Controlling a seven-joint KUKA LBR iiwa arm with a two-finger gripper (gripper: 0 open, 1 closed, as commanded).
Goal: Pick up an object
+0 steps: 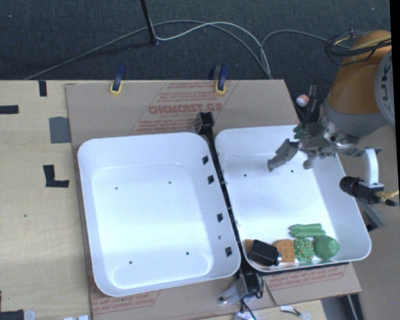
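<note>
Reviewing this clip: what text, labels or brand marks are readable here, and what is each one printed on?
"CHEMCAST GP", red print, blurred and only roughly legible: on the brown board under the bins.
Fainter red print repeats across that board, too blurred to read.
The bins, objects and arm show no readable text.

The arm (pixel 357 94) came in as a bulky rounded body, its upper segment an orange-tan colour and the section below it grey. A dark cable looped over the top of the orange part. Below the grey section sat a cluster of grey metal parts, and from it the gripper (pixel 295 156) ended in slim grey fingers (pixel 279 158). A small pinkish-red knob stood on a thin dark post above the wrist. A white curved bracket and a black cylindrical fitting hung off the lower side.
</note>
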